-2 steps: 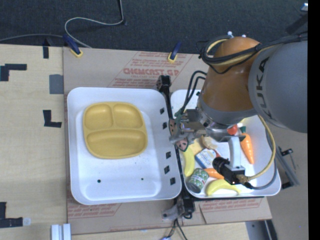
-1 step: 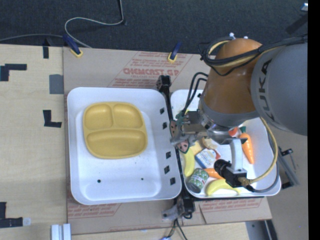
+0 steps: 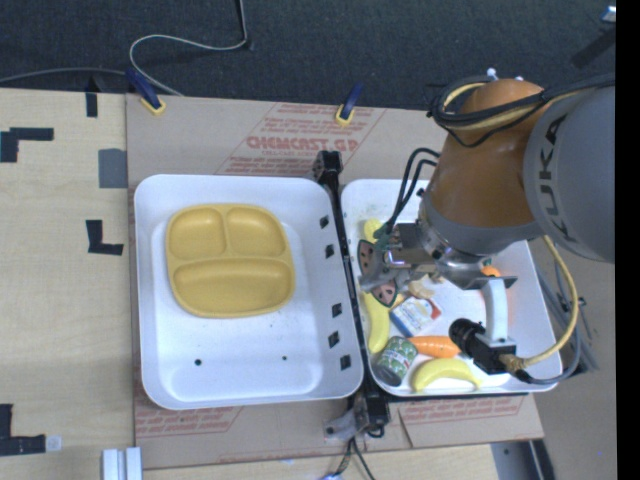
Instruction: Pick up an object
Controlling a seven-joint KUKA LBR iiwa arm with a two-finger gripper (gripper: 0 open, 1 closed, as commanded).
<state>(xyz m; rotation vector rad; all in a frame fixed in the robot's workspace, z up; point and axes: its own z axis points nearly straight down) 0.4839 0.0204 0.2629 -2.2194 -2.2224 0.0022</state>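
The objects to be picked are crowded in the right bin (image 3: 545,383), chiefly along its left and near sides: a long yellow banana (image 3: 376,320) lies against the left wall, a green can (image 3: 397,356) sits just below it, a small orange carrot (image 3: 435,347) lies beside the can, a second yellow banana-like piece (image 3: 446,373) rests near the front rim, and a white packet with a blue and red label (image 3: 414,314) lies between the banana and the carrot. The gripper (image 3: 385,268) is lowered over the upper left part of this pile, near the top of the long banana, but how far it is opened cannot be told from this slanted view, and nothing can be seen held in it. For the step to be done well, one item should be singled out and approached at its free middle, since neighbours touching each other could be pushed or pinched together. The bin wall close on the left should be given clearance. The left bin (image 3: 150,268) holds a yellow divided plate (image 3: 230,260), well apart from the work.
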